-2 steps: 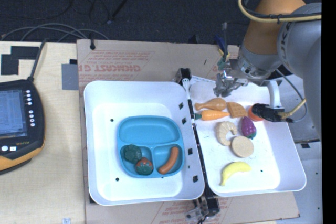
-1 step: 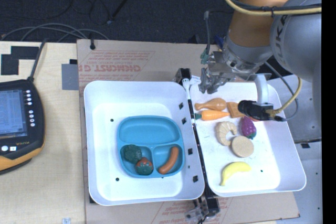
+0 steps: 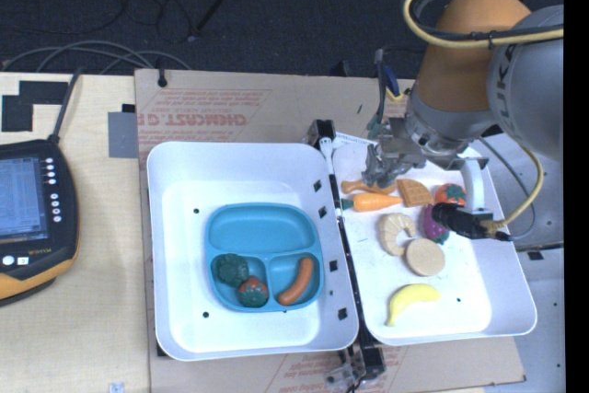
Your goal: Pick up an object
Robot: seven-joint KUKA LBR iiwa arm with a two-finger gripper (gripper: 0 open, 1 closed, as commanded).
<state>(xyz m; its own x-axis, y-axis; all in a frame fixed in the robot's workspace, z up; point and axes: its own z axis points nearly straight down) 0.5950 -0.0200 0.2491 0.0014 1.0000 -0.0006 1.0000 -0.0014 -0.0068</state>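
Carrot [image 3: 376, 202] lies in right bin [image 3: 497, 308] under the hand [image 3: 378, 172].

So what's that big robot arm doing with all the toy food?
The grey arm's end effector is down in the right bin, just above a toy carrot. Nothing can be seen in its grip yet. A banana and other toy foods lie around it. The left bin holds a blue plate with a sausage.
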